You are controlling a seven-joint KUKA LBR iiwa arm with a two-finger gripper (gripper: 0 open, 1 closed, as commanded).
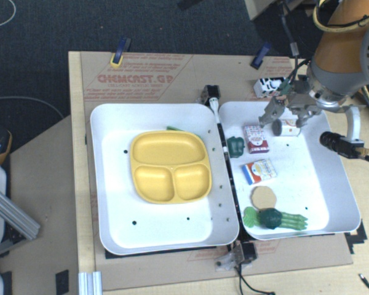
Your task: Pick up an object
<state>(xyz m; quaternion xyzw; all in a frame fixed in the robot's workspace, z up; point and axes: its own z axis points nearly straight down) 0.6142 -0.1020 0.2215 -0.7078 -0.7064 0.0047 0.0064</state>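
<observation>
From above, my gripper (287, 120) hangs over the right bin (335, 183) with jaws spread and nothing between them. Just beside them lies a red-and-white packet (256, 139) (label unreadable) — nearer the front, a blue carton (259, 171), a tan disc (264, 196), a green toy (274, 219).

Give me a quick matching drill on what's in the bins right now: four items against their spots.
Items:
1. yellow tray
2. red packet
3. tan disc
4. green toy

Spots:
A. near edge of the right bin
B. just below the gripper
C. left bin
D. between the blue-and-white card and the green toy

Pairs: 1-C, 2-B, 3-D, 4-A
</observation>
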